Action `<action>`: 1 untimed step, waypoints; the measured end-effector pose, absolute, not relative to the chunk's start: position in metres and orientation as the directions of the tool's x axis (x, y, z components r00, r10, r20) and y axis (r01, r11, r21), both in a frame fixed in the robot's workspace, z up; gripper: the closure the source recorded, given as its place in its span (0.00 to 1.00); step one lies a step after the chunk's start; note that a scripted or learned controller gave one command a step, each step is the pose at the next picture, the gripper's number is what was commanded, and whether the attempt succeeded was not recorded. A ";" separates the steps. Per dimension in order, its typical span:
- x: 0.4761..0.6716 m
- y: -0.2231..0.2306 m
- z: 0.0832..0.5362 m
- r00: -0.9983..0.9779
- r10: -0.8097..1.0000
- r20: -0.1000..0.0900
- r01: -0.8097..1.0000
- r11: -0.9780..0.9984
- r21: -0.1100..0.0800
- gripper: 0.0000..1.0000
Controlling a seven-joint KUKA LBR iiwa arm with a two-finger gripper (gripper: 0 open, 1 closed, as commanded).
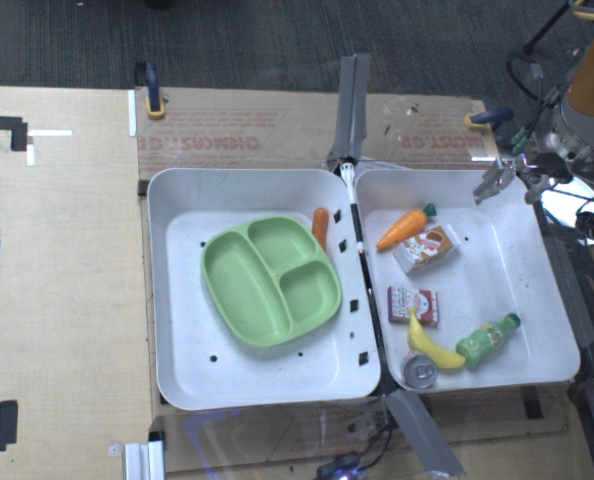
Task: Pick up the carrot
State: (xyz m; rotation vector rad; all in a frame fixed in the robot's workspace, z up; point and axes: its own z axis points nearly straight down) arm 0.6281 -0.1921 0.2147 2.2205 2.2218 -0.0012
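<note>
One carrot point(401, 227), tip lower-left, greens upper-right.

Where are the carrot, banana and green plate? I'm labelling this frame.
carrot point(401, 228), camera view, middle of its orange body.
banana point(429, 344), camera view, middle of its curve.
green plate point(239, 286), camera view, largest compartment.

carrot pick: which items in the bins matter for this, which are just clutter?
Job:
- carrot, right bin, far-left corner
- gripper, over the right bin's far rim

Clutter:
- green divided plate, left bin
- orange sausage beside the plate
- juice carton
- red packet
- banana
- green bottle
- can
</note>
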 end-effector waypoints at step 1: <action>0.633 -0.119 0.195 -0.076 0.997 -0.001 0.997 0.076 0.000 0.00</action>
